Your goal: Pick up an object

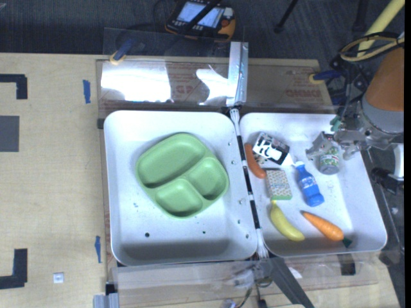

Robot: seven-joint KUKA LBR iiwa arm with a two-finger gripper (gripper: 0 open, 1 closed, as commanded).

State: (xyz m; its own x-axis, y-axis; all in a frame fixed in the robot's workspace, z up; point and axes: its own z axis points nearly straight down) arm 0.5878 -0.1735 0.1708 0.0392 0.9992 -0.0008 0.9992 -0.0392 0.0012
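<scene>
The gripper (329, 151) hangs in the upper right of the right bin (376, 236), over a small grey-green object (329, 163) (perhaps a cup; the view is too blurred to say). I cannot tell what the gripper is doing with it. Nearest of the other 5 items is the blue bottle (309, 185), just below and left, its long axis running upper left to lower right.

Just 1 fixed cam, mounted above the tabletop (51, 172), looking down at a slant from fairly far back, with both bins (122, 133) fully in frame.
</scene>
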